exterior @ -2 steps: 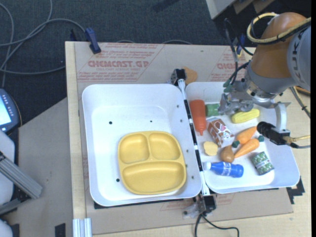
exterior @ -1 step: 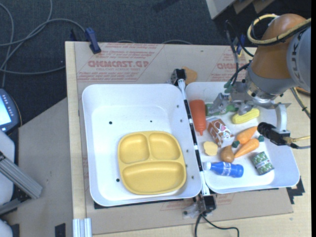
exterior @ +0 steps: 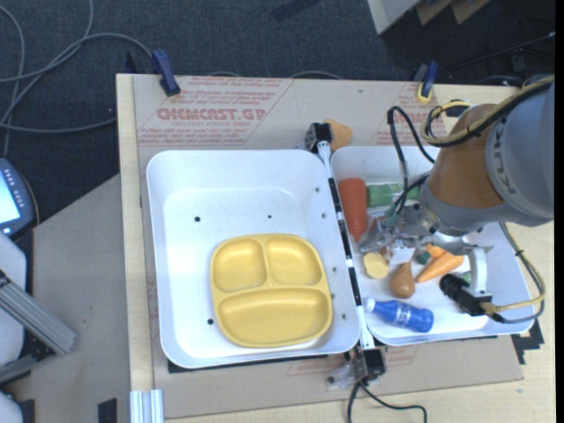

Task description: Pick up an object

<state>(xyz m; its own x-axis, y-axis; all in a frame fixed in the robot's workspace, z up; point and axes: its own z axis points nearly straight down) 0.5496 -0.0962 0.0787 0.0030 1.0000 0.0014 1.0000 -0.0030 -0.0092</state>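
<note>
- The grey arm with its orange band (exterior: 463, 170) reaches in from the right edge of the frame and hangs over the right-hand white bin (exterior: 515, 276).
- The gripper (exterior: 397, 236) sits low in the middle of that bin, among the small items; whether it is apart, together or clamped on anything cannot be told from this angle.
- A red cylinder (exterior: 353, 205) lies along the right bin's left wall, just left of the gripper.
- A green packet (exterior: 385, 193) shows at the upper part of the bin, partly under the arm.
- A pale round piece (exterior: 376, 266) and a brown pear-shaped item (exterior: 403, 280) lie just below the gripper.
- An orange carrot (exterior: 438, 265) lies to the lower right of the gripper, near the brown item.
- A blue bottle (exterior: 401, 315) lies on its side along the bin's lower edge.
- The left-hand white bin (exterior: 176, 192) holds a yellow divided tray (exterior: 270, 289) in its lower middle part.
</note>
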